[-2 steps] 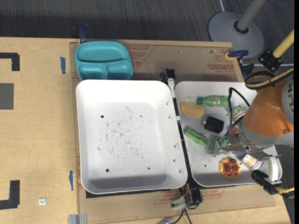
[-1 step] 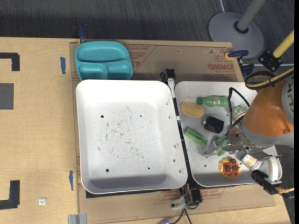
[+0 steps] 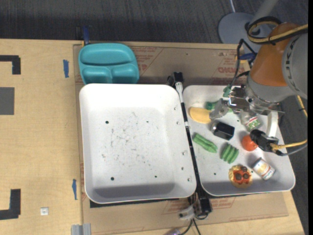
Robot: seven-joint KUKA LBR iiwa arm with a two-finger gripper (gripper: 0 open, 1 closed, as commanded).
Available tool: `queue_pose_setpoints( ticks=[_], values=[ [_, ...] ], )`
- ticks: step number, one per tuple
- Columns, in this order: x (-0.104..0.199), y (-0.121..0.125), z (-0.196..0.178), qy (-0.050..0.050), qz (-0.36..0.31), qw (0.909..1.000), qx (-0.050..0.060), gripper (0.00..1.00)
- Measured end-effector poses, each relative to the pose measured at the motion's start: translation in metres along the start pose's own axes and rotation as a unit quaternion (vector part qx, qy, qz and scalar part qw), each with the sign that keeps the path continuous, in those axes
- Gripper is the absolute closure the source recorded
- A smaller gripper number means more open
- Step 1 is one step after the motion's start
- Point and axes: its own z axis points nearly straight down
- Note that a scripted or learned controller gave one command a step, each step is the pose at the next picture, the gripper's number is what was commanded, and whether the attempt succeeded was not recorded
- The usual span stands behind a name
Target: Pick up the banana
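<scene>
Banana in the right bin, gripper just beside it

Banana: yellow, lying flat on the floor of the right bin, close to that bin's left wall and toward its far end. Free on the bin floor, not between any fingers.

Gripper: low over the right bin's far half, its dark and silver tip just to the right of the banana, close to or perhaps touching the fruit's right end; contact impossible to judge from this angle. Jaw state: cannot tell, the tip being small and cluttered with cables and green fittings. Nothing seen held.

Arm: reaching in from the right, orange band above the wrist, grey body over the bin's far right corner, cables looping around it.

Elsewhere in the right bin: a small black block just below the gripper; a green pod-like piece nearer the left wall; a second, ridged green piece to its right; a red, tomato-like item further right; an orange patterned object near the front wall; a small can beside it on its side.

Left bin: white, scuffed on its floor, touching the right bin along a dark clamp strip. Teal tray behind the left bin, on the cardboard-covered bench.
</scene>
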Motion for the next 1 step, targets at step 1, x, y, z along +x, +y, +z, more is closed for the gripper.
queue_pose_setpoints(
  ticks=[1],
  values=[
    [0.0468, -0.0657, 0.0004, 0.001, -0.047, 0.9989, 0.002, 0.0]
  ],
)
